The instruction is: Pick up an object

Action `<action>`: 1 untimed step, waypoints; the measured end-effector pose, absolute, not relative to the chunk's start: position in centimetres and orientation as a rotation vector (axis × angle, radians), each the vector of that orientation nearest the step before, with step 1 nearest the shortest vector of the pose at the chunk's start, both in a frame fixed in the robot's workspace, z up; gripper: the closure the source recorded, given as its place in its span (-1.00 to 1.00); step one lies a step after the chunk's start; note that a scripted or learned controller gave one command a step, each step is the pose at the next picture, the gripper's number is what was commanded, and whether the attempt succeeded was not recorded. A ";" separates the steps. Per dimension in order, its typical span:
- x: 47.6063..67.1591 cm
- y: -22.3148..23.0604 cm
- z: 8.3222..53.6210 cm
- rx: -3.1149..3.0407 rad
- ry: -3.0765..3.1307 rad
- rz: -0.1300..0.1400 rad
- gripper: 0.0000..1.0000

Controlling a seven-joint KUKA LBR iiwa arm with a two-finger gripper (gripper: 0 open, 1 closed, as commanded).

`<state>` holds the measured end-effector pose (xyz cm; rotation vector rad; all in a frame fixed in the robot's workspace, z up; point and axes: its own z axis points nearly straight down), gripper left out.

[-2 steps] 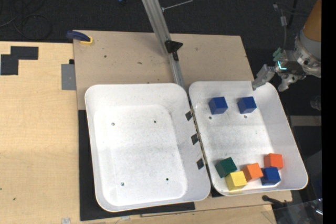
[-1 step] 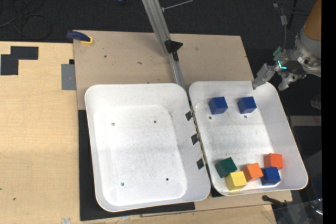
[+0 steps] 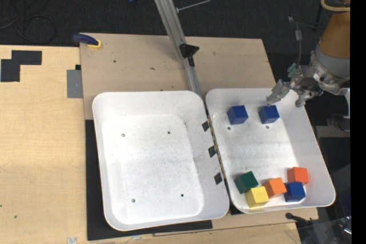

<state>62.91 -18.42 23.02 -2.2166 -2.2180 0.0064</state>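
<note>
We see the claw (image 3: 289,92) spread, holding nothing, near the right bin's (image 3: 320,148) far edge; nearest blue cube (image 3: 269,114) lies just below-left of it.

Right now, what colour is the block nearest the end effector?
Blue. The block sits just below the end effector in the right bin, clearest in the camera view.

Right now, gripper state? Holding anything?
Gripper: open, holding nothing, fingers spread over the right bin's far edge, just above a blue cube.
</note>
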 end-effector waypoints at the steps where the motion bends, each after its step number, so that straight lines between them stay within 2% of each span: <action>1: 63.8 -18.0 17.9 -2.210 -2.223 0.007 -1.00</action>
